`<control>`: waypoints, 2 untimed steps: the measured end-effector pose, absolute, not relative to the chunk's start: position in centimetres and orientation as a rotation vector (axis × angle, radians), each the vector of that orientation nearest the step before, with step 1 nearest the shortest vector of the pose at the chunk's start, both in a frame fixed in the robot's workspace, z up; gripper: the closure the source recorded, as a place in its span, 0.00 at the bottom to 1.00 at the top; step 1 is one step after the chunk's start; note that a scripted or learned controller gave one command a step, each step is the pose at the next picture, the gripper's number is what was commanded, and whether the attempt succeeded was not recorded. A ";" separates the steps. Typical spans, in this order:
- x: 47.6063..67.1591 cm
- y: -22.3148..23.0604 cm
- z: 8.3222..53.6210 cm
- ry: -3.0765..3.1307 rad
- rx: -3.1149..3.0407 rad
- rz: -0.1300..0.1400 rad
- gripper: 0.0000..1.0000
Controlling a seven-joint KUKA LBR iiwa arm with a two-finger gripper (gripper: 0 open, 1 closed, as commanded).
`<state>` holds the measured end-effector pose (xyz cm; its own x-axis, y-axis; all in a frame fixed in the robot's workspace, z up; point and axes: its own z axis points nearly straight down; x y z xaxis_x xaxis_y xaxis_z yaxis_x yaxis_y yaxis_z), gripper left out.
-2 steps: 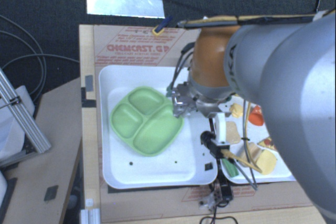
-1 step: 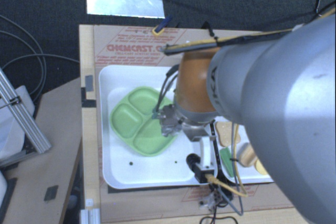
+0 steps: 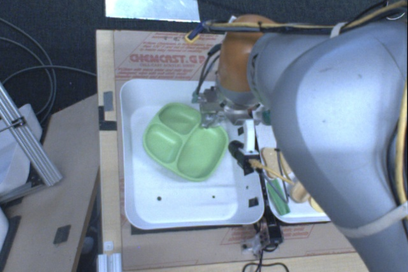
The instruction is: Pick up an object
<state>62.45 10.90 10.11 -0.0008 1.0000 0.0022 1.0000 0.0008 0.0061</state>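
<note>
A light green divided plate [image 3: 185, 143] lies in the left white bin [image 3: 146, 200], filling its middle. My gripper [image 3: 207, 116] hangs from the orange-banded wrist [image 3: 233, 60] and is down at the plate's far right rim, on or just above it. The wrist hides how the gripper meets the rim. Nothing shows lifted off the bin floor.
The right bin [image 3: 299, 218] is mostly hidden under the big grey arm [image 3: 331, 124]. In its visible front strip lie a green stick-like item [image 3: 278, 195] and a tan item [image 3: 280, 165]. The left bin's front floor is bare. Cardboard lies under both bins.
</note>
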 end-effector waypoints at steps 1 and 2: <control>54.2 12.4 9.0 2.227 2.224 -0.006 1.00; 56.9 6.0 20.2 2.212 2.219 0.010 1.00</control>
<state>56.91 5.97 20.17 0.0032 1.0000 -0.0011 0.9999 -0.0032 0.0099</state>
